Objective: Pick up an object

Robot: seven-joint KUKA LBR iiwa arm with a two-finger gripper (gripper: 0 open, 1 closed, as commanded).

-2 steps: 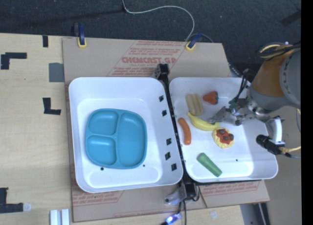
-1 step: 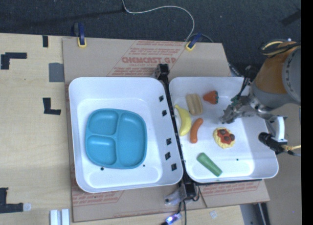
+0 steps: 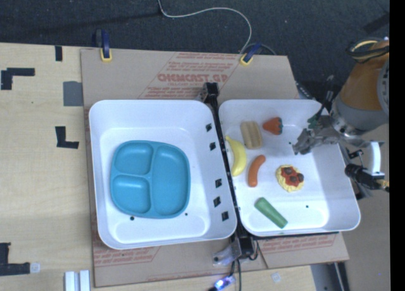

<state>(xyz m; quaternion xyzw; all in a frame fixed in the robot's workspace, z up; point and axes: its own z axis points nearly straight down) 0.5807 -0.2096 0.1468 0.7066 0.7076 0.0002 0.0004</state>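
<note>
Pincer (image 3: 302,145) hovered over right white bin (image 3: 329,214), grip state unclear. Nearest small round yellow-and-red toy pizza (image 3: 290,178) looked light, rigid, flat; best pinched across its edges.

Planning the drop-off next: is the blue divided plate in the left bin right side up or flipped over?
Right side up: the blue plate lies flat in the left bin, its three compartments showing as hollows.

Two smooth white plastic bins (image 3: 101,176) sit on matt brown cardboard (image 3: 190,74) (printed red); the blue plate (image 3: 150,179) at lower left looks glossy plastic.
</note>
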